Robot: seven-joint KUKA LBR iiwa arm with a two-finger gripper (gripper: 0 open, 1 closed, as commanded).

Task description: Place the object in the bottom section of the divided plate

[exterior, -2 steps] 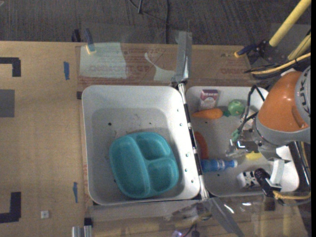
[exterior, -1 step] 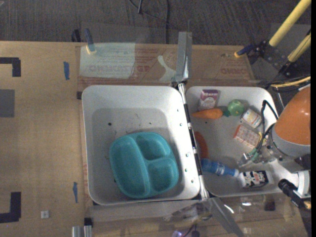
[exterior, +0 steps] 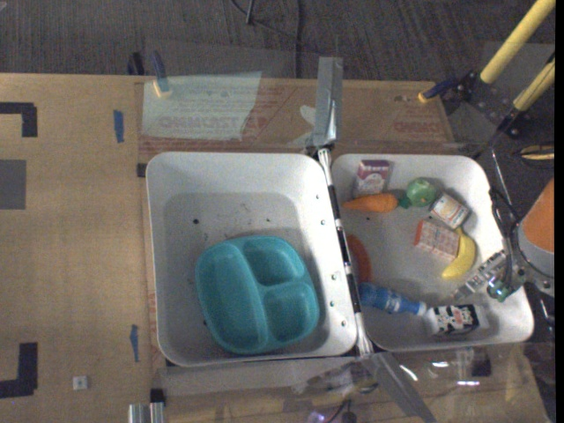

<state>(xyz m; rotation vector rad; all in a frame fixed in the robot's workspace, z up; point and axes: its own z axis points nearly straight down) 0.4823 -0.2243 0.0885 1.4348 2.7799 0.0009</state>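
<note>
Surface: brown board surface with black corner marks and blue tape, dark floor beyond it, two white bins side by side.
Left bin: the left bin holds just the teal divided plate, lying flat and turned at a slant; its one large section lies on the left, two smaller ones on the right, so the bottom section is probably the lower right one, nearest the bin's front wall.
Right bin: the right bin keeps the loose things apart from the plate: a small carton, carrot, green apple, two small boxes, banana, water bottle along the dividing wall, milk carton in the front corner.
Task's thing: not yet picked; which item is meant I cannot tell, all lie in the right bin.
Tool: the tool sits low at the right bin's right wall, just beside the banana and above the milk carton; whether it is open, closed or gripping I cannot tell.
Stage: likely the start, reach before pickup.
</note>
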